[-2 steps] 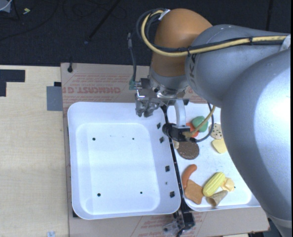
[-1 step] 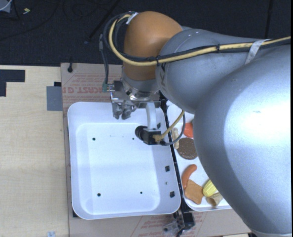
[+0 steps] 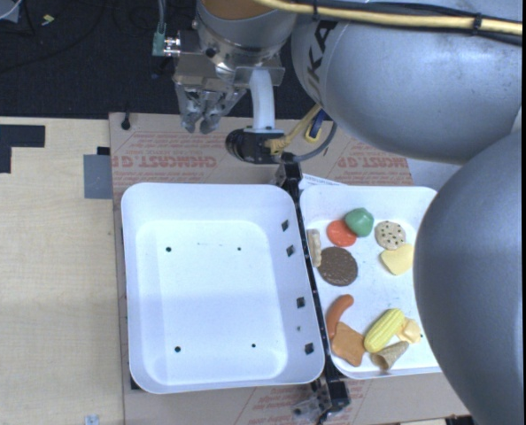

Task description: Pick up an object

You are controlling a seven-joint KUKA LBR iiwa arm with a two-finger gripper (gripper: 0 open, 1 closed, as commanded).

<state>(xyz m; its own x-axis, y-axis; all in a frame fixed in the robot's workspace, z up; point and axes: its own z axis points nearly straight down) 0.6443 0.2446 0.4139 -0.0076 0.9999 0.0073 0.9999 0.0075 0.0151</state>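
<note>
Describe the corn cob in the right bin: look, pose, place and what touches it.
The corn cob is a small toy ear, yellow with rows of kernels, plastic by its look. It lies flat and slanted in the right bin, near that bin's front corner, lower end toward the front. An orange piece touches its lower end, and a pale yellow piece lies against its right side.

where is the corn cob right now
The corn cob lies in the right bin, near its front edge, between the orange sausage and a pale yellow piece.
</note>
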